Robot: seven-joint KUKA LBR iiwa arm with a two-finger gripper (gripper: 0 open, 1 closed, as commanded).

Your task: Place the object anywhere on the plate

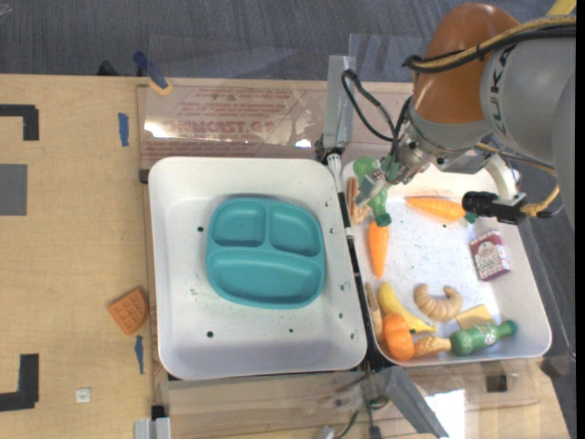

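A teal divided plate [265, 251] lies in the middle of the left white bin [174, 190]. My gripper [386, 174] hangs low over the far left corner of the right bin [530, 314], under the orange band of the arm [462, 62]. A small green piece [365, 166] shows right at its tip; whether it is held is unclear. Just below lies an orange carrot [377, 243] with a green top, along the bin's left wall. A second carrot [437, 208] lies to the right of the gripper.
The right bin also holds a red packet [491, 255], a croissant [439, 302], a banana [398, 304], a cheese wedge [473, 316], a green bottle [481, 337] and an orange fruit [398, 338]. A waffle piece [128, 310] lies on the bench left of the bins.
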